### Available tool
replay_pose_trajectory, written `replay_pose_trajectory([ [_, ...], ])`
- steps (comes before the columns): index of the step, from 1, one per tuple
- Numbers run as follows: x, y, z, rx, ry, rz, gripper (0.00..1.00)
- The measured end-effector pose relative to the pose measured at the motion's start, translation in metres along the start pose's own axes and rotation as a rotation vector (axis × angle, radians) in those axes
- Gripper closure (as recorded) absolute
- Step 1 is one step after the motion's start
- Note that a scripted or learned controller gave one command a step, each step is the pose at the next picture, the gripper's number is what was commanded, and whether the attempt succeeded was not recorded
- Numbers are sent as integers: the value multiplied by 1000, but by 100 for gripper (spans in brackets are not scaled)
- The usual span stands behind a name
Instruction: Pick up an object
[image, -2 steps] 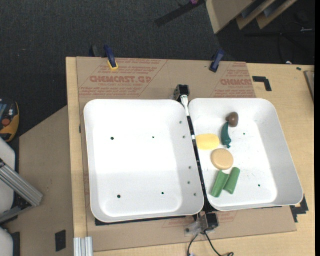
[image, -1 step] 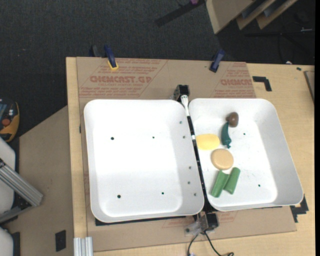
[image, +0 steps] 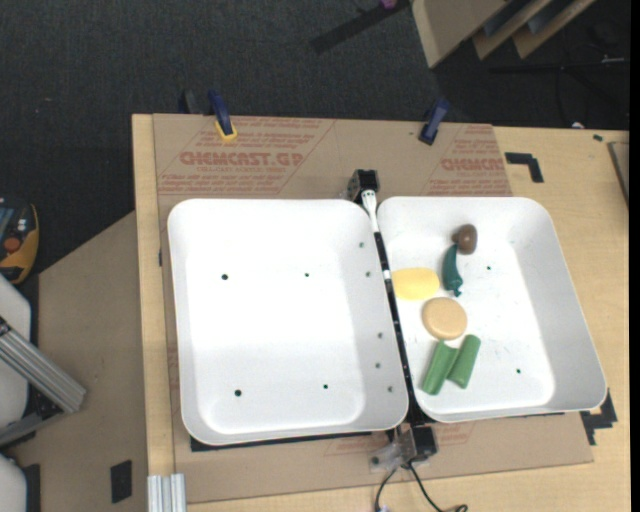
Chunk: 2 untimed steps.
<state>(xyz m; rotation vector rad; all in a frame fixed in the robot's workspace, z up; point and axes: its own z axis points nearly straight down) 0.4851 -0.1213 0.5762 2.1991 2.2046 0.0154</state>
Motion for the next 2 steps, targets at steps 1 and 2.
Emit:
replay_pose_trajectory([
  [1, 0, 1, -11, -5, -2, 0, 100],
  [2, 0, 1, -11, -4, -2, 0, 0],
])
